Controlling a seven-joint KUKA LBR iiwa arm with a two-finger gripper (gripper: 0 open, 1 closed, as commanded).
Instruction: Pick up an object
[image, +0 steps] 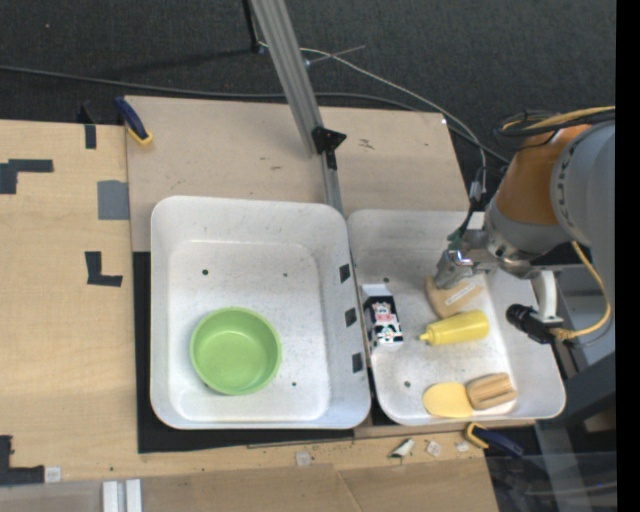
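Observation:
My gripper (450, 272) hangs low in the right bin (400, 232), at its right side. Its tip is right above the upper end of a flat tan block (457, 298), and I cannot tell if it touches. Just below the block a yellow squeeze bottle (456, 328) lies on its side. A small black-and-white box (382, 322) sits by the bin's left wall. A yellow piece (445, 401) and a brown piece (490, 389) rest together near the front rim.
The left bin (240, 212) holds a green bowl (235, 350) at its front left. A slanted metal pole (298, 90) runs from the top down to the gap between the bins. Black and yellow cables (545, 325) hang beside the arm at the right.

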